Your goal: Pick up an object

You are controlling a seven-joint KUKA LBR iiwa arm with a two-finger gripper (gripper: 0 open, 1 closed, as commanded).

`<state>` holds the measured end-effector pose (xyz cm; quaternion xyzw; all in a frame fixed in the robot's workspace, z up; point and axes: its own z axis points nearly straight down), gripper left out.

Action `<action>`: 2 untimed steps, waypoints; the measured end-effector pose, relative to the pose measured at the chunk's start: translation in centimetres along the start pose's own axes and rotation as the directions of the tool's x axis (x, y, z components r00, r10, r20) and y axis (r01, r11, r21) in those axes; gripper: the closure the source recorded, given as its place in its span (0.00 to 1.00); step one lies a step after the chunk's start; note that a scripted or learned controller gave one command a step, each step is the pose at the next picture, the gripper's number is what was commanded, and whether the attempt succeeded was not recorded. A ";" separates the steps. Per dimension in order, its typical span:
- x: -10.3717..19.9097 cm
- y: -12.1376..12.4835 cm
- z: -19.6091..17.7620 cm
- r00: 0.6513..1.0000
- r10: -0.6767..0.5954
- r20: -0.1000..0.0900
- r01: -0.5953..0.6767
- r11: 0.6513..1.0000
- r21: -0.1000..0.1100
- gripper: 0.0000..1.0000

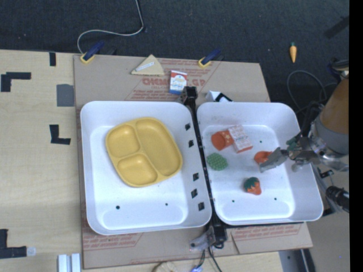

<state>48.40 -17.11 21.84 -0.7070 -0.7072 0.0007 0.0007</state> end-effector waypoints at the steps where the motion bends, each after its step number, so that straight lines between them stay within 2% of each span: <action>1: 5.1 -0.2 11.6 1.000 -0.001 -0.003 0.001 1.000 0.004 0.00; 2: 5.1 -0.1 10.6 1.000 -0.001 -0.003 0.001 1.000 0.003 1.00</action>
